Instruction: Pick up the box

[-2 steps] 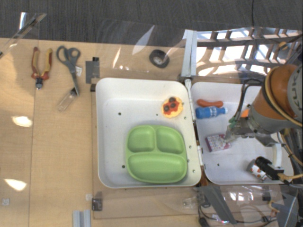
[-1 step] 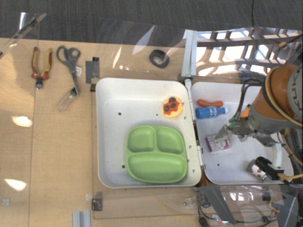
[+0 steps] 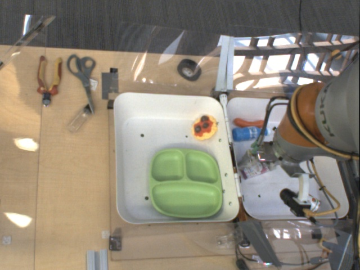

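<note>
Arm (image 3: 315, 122) crowding right bin (image 3: 264, 204)

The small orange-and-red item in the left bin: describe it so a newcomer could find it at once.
Start at the left white bin, the one holding the green divided tray. Look just beyond the tray's far right corner, near the bin's right wall, for a small round orange piece with dark red spots. It lies apart from the tray and is the only warm-coloured thing in that bin.

Green tray (image 3: 185, 183) beside pizza toy (image 3: 205, 126); pliers (image 3: 48, 79), scissors (image 3: 83, 75).
</note>
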Robot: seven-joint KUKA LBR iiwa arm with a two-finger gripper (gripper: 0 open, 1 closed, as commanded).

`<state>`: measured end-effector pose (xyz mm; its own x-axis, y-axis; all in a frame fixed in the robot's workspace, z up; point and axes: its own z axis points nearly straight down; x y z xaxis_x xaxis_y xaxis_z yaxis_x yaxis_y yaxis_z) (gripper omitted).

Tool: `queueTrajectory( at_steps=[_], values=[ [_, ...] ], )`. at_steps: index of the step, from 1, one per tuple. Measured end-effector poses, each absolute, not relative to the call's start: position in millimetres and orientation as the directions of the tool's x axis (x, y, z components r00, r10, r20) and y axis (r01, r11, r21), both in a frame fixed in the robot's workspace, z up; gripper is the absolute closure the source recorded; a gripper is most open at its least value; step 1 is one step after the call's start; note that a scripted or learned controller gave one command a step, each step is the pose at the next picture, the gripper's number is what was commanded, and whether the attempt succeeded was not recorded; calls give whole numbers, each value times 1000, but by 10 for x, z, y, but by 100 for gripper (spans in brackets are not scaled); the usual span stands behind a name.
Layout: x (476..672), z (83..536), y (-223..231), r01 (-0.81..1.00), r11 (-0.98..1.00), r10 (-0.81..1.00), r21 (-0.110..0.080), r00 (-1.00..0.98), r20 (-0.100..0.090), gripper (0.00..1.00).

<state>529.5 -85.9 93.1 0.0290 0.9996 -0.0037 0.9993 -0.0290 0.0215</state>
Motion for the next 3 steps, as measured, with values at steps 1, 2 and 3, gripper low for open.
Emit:
queueTrajectory(
  at_steps=[1, 2, 3],
  values=[
    [5327, 1071, -937, 999, -37, 999, 36, 37, -16, 100],
    [5324, 1059, -896, 999, -32, 999, 32, 32, -10, 0],
    [5343, 1164, -885, 999, -28, 1000, 36, 29, -10, 100]
  ],
)
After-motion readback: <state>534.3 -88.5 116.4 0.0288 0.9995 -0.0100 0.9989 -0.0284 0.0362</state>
